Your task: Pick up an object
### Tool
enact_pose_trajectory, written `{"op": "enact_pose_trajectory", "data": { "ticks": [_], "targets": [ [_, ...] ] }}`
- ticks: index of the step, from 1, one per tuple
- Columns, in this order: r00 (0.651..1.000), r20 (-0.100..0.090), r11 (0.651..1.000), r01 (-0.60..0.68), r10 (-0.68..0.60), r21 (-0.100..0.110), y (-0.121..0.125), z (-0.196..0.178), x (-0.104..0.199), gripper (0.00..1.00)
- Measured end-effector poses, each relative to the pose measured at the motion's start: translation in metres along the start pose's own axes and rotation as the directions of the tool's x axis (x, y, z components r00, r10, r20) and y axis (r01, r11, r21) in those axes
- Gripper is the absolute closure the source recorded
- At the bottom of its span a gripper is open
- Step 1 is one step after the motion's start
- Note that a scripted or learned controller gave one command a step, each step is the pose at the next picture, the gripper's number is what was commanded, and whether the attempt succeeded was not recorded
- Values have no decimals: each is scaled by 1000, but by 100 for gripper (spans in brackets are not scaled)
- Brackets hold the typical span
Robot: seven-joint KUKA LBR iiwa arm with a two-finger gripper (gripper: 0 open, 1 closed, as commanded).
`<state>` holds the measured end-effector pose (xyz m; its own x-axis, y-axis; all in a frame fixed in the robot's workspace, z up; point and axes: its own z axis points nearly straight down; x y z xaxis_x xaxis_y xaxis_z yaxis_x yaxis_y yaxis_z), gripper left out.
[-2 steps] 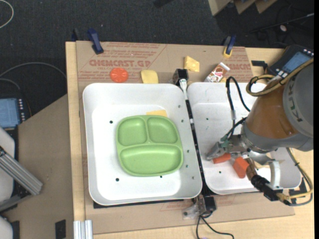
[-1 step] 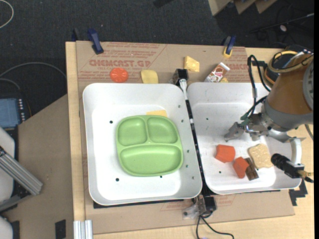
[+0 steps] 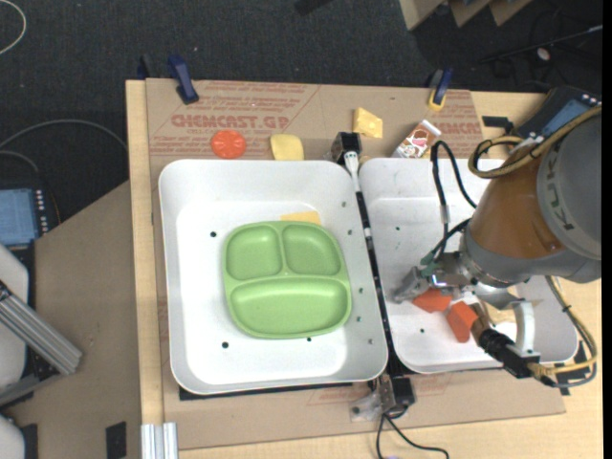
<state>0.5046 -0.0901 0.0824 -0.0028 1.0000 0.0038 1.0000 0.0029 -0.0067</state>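
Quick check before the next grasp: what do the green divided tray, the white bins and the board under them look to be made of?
Green divided tray: probably molded plastic, smooth, with a soft sheen and rounded compartment walls.
Left bin and right bin: look like thin formed white plastic, slightly glossy, with rounded corners.
Board: corrugated cardboard by its tan matte face and red printed lettering.
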Motion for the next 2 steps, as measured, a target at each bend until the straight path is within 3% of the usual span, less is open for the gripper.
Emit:
{"op": "enact_pose_trajectory", "data": {
  "ticks": [1, 2],
  "targets": [
    [1000, 4, 1000, -4, 4, -9, 2, -13, -3, 100],
    [1000, 3, 1000, 6, -6, -22, 62, -109, 54, 100]
  ]
}}
